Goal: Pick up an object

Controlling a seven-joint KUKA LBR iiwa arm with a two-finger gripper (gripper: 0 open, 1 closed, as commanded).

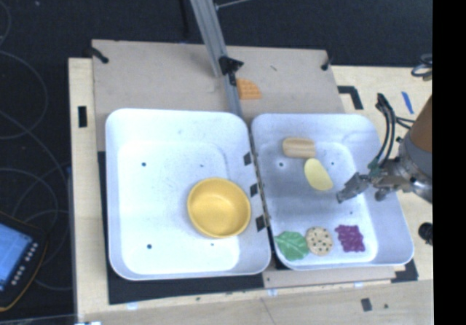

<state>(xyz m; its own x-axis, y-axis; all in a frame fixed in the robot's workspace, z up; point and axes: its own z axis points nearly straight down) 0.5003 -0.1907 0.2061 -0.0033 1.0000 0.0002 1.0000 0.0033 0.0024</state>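
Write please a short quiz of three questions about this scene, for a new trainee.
1. True or false: the yellow bowl lies in the left bin.
2. Which item lies nearest the gripper? A) green leaf B) pale yellow piece C) cookie
3. Fill in: along the near edge of the right bin, the cookie sits between the green leaf and the ____ grapes.

Key: 1 true; 2 B; 3 purple.

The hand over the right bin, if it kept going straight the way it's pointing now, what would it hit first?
Probably the pale yellow oval piece: the hand points left and slightly up toward it, close by. Its height above the bin is unclear, so it might pass over.
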